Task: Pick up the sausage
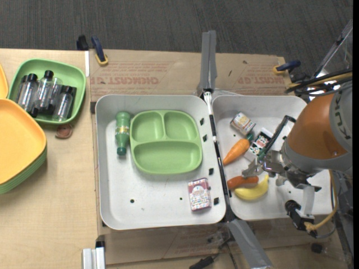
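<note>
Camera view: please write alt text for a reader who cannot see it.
The grey arm's tool hangs low in the right white bin, right above a red-orange sausage lying against a banana, with a carrot nearby. The left bin holds a green divided plate, a green bottle and a small carton.

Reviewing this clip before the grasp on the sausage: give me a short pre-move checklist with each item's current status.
1. Sausage lies in the right bin: ok.
2. Gripper sits over the sausage's right end: ok.
3. Sausage between the fingers: cannot tell, the wrist hides the tips.
4. Sausage free of neighbours: not ok, the banana touches it from below.
5. Carrot apart from the sausage: ok, it lies just above.
6. Left bin's tray and bottle away from the work: ok.
</note>
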Controlling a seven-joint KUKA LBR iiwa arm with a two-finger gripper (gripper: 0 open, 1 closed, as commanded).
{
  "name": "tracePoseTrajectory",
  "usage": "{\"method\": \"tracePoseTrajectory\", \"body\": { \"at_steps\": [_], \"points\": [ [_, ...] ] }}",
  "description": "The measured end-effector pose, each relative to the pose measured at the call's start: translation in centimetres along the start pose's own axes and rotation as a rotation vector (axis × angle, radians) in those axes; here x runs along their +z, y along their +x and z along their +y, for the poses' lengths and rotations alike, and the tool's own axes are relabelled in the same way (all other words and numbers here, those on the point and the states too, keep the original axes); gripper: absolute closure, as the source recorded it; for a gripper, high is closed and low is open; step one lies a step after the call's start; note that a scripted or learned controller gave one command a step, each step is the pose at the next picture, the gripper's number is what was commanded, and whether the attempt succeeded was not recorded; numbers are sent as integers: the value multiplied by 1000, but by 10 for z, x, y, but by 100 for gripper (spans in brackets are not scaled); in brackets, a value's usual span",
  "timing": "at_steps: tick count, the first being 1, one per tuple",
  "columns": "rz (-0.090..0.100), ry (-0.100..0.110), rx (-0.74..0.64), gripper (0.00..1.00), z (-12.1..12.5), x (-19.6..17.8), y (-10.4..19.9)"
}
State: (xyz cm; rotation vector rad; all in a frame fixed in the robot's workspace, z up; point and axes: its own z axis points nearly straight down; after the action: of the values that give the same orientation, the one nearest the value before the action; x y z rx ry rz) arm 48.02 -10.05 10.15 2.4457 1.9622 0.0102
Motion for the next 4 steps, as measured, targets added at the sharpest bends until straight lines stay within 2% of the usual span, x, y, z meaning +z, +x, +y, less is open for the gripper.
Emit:
{"method": "tracePoseTrajectory", "body": {
  "at_steps": [1,3,4],
  "points": [
    [-2,-9,-10,0,1,3,4],
    [-1,-9,-12,0,1,3,4],
    [1,-5,-10,100,1,-5,5]
  ]
}}
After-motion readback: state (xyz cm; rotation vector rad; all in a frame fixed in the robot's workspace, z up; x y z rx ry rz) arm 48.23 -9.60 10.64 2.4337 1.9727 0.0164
